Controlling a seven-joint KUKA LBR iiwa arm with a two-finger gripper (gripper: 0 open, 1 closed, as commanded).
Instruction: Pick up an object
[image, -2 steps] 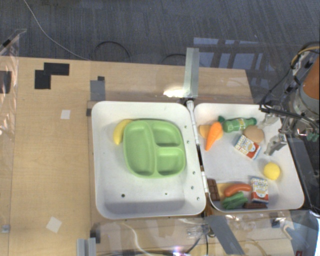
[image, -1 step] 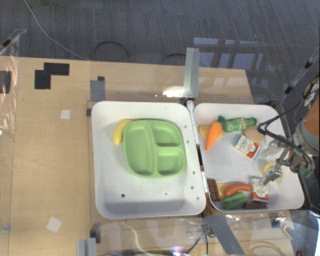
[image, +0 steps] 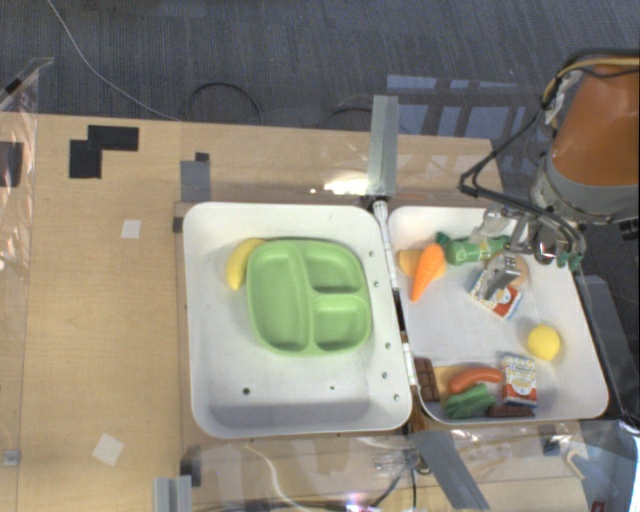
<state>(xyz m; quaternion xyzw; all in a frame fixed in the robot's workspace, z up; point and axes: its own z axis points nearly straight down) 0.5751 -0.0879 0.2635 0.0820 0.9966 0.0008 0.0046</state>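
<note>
we see the pincer (image: 499, 272) low in the right bin (image: 590, 340), over a small carton (image: 503, 296); we cannot tell its grip. a carrot (image: 428, 270) lies near.

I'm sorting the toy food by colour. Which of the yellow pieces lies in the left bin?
The banana, tucked against the green divided plate at its upper-left edge. The other yellow piece, the round lemon, sits in the right bin.

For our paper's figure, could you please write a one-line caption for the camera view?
KUKA arm's claw poised over the right bin of toy food near a carrot; green divided plate in the left bin.
</note>
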